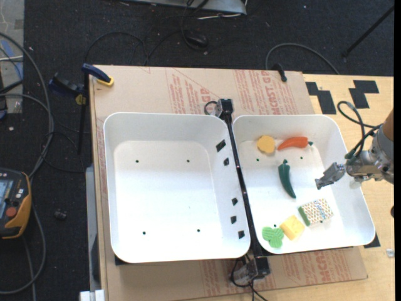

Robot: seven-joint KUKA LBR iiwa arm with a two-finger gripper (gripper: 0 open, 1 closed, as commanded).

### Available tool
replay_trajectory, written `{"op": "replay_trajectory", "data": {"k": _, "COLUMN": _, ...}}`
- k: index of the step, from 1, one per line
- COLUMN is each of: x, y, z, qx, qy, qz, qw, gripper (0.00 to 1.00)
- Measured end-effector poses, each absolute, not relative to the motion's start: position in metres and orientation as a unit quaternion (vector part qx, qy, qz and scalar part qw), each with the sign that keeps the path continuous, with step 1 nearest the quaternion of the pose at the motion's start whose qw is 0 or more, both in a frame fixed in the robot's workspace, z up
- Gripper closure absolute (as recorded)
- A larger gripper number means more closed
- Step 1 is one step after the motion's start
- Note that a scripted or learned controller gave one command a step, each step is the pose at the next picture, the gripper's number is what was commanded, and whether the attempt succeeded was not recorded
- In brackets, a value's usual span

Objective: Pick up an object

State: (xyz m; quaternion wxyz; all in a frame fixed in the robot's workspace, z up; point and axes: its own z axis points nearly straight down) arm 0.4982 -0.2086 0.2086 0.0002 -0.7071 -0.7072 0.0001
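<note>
The right bin [332, 128] holds several small objects. A yellow round piece [266, 144] and an orange pepper [292, 143] lie at its far side. A dark green pepper [287, 179] lies in the middle. Toward the near edge sit a patterned green-and-white block [315, 211], a yellow block [292, 227] and a bright green piece [272, 235]. My gripper [329, 175] hangs over the right side of this bin, right of the green pepper and above the patterned block, apart from both. Nothing shows held in it.
The left bin [119, 168] stands beside the right one, with a black divider strip [235, 180] between them. Both rest on a cardboard sheet [188, 86]. Cables and a clamp [97, 74] lie beyond the far left corner.
</note>
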Motion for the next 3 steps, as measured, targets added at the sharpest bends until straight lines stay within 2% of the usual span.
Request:
{"op": "replay_trajectory", "data": {"k": 1, "x": 0.492, "y": -0.153, "z": 0.106, "qx": -0.706, "qy": -0.708, "qz": 0.0015, "qw": 0.004, "gripper": 0.00}}
{"op": "replay_trajectory", "data": {"k": 2, "x": 0.616, "y": -0.113, "z": 0.138, "qx": -0.705, "qy": -0.710, "qz": -0.0021, "qw": -0.002, "gripper": 0.00}}
{"op": "replay_trajectory", "data": {"k": 3, "x": 0.617, "y": -0.104, "z": 0.097, "qx": -0.707, "qy": -0.707, "qz": 0.0007, "qw": 0.001, "gripper": 0.00}}
